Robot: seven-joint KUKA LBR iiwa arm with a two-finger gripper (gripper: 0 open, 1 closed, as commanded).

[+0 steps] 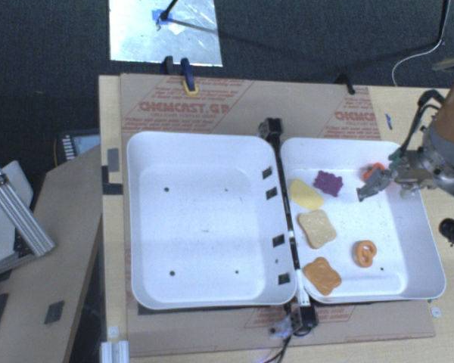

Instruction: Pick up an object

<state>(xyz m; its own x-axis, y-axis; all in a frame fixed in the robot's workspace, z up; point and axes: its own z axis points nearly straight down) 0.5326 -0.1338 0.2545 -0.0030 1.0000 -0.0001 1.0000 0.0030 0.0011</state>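
The pincer [372, 181] hangs over the far right part of the right shallow white bin [420, 237], and something small and orange-red [374, 172] sits at its tip; I cannot tell whether it is clamped. To its left lie a purple knobbly piece [328, 182] and a pale yellow wedge [306, 195]; nearer the camera, a tan bread-like slice [317, 228], an orange ring-shaped toy [365, 252] and an orange-brown lump [321, 275].

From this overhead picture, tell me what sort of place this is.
Probably a robot test bench in a lab: two white bins on a board, toy food in the right bin, and a gripper reaching in.
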